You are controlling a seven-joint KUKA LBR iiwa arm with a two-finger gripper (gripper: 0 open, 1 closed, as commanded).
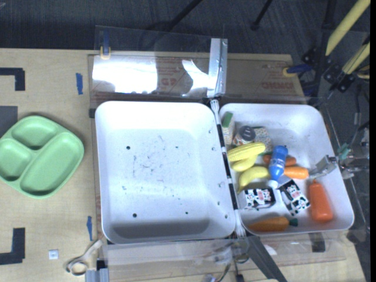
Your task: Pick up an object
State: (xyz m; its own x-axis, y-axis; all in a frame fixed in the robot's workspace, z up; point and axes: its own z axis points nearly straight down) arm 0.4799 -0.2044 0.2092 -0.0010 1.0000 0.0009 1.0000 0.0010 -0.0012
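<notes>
A green divided plate [40,155] sat at the far left of the wooden bench [47,69], well apart from the bins. Next came the left bin [158,169], its white floor marked with faint scuffs and a few dark dots. Behind it a sheet of clear plastic [158,69] stood along the back edge.

The right bin [294,113] held the objects, crowded toward its middle and front: two yellow bananas [247,153] lying one just in front of the other, a blue bottle [278,162] tilted beside them, two black-and-white patterned pieces [259,197] near the front, an orange carrot [270,222] along the front wall, and an orange bottle [320,202] at the right.

A grey metal part at the bin's right rim may have been the gripper [325,165]; whether it was spread or pressed together could not be told.
</notes>
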